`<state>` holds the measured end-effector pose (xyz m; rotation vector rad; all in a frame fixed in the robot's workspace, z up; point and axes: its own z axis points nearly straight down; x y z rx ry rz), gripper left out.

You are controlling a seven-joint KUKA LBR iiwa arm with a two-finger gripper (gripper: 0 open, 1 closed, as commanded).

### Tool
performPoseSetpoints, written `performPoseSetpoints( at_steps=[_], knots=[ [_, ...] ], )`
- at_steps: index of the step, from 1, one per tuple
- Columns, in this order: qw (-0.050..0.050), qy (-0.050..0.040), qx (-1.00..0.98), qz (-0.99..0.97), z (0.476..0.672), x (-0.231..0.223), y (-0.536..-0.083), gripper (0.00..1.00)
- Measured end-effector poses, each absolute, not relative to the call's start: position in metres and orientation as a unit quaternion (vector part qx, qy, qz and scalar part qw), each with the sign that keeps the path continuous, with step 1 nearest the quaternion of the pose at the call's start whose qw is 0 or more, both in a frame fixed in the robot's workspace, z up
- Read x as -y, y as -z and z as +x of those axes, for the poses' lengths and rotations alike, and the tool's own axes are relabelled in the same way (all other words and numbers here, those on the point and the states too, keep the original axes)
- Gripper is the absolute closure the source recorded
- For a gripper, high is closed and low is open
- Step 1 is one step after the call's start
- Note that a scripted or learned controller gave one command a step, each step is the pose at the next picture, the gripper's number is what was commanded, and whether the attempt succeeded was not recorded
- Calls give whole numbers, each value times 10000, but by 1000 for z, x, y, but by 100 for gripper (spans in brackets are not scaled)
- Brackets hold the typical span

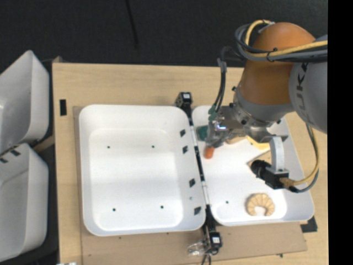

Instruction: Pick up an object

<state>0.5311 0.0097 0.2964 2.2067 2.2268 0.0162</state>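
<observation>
Nearest my camera, at the front edge of the pale wooden bench (pixel 66 148), I see a small clear-and-black clip (pixel 205 246) sitting where the two bins meet. I take the shallow white plastic right-hand bin (pixel 231 211) as my landmark. In its front corner lies a tan, croissant-shaped pastry toy (pixel 260 204), apart from everything else. Behind that, toward the bin's right side, a black block with an orange cable (pixel 270 176) hangs off the arm. At the bin's left rear, close to the divider, I see a small orange-red piece (pixel 209 153) with a green piece (pixel 203 131) just behind it, and a pale yellow strip (pixel 255 142) pokes out from under the arm further right. The grey arm with its orange band (pixel 273 65) covers the bin's rear, and its two-finger gripper (pixel 216 130) sits low beside the green and orange pieces. I cannot tell how the tool stands or whether it has hold of anything. Left of my landmark, the matching shallow white bin (pixel 138 170) touches it along the divider.
</observation>
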Motion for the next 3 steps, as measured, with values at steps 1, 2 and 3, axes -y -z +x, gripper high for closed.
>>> performPoseSetpoints(
  at_steps=[1,2,3],
  knots=[
    [14,-10,-7093,7049,531,-5,-301,100],
    [64,-89,-7095,7046,525,-64,-562,100],
    [-36,51,-7117,7025,533,-192,-390,100]
  ],
)
